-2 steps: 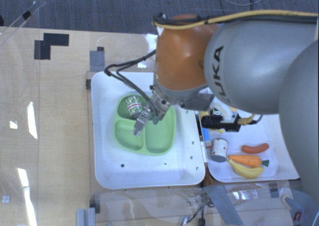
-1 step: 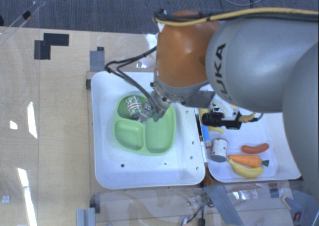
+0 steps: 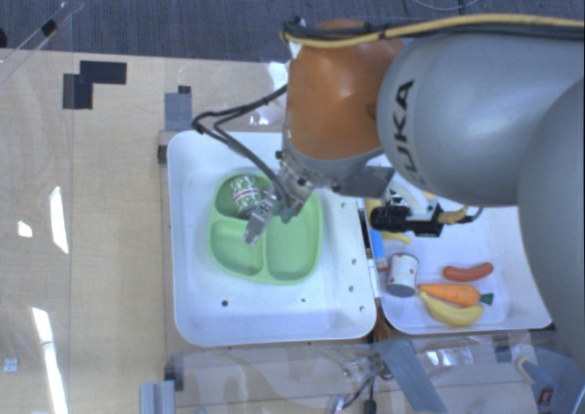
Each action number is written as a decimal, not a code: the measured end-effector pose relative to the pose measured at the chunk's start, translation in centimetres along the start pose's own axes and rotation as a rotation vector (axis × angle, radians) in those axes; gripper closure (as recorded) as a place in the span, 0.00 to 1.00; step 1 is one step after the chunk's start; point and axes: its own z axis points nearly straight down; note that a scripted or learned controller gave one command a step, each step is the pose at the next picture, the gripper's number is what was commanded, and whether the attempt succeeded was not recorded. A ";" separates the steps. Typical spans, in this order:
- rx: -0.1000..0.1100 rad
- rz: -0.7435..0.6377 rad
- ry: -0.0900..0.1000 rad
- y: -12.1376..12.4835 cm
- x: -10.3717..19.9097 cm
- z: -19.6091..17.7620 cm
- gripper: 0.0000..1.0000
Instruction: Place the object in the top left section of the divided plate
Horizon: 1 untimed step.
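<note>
While claw (image 3: 265, 214) hangs over green divided plate (image 3: 267, 237) in left bin (image 3: 274, 316), fingers slightly parted, nothing visibly between them; round green can (image 3: 241, 194), printed lid, lies in top-left section just beside fingertips. Risk, judged: glossy moulded plate slides, can nudged across ridge. Right bin (image 3: 521, 312): carrot (image 3: 450, 293), banana (image 3: 452, 313), sausage (image 3: 467, 270), all smooth plastic

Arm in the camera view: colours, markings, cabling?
The arm is glossy grey with dark KUKA lettering, and has a rounded orange band above the wrist. Black cables loop from the wrist toward the small metallic grey gripper. A yellow-black cable runs along its top.
</note>
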 end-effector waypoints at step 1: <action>-0.001 -0.209 -0.005 3.2 3.2 14.9 0.00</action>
